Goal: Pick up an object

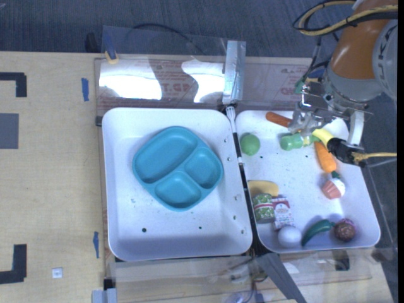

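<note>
Crowding the fingers — grip state unclear — are a green cylinder, yellow piece and carrot.

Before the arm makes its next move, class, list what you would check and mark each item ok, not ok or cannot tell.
1. Gripper is over the right bin: ok.
2. A target is close: green piece lies just below it: ok.
3. Something is held: cannot tell.
4. Neighbours leave room: carrot and yellow piece crowd the spot: not ok.
5. Blue tray sits in the left bin, out of the way: ok.
</note>
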